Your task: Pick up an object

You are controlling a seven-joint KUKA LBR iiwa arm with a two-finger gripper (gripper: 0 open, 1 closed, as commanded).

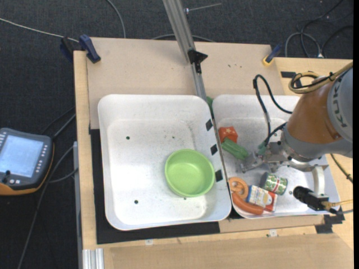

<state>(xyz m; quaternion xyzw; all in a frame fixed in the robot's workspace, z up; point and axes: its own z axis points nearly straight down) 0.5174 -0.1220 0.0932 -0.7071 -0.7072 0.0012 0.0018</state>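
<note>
gripper point(249, 162) — green object point(234, 149) just beside, up-left

Arm housing point(342, 108), partial lettering "KU" (cut off), nothing else legible

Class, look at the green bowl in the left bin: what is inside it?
The green bowl sits upright in the left bin, and its inside shows plain green, with nothing in it. Whatever lies beneath the bowl is covered.
</note>
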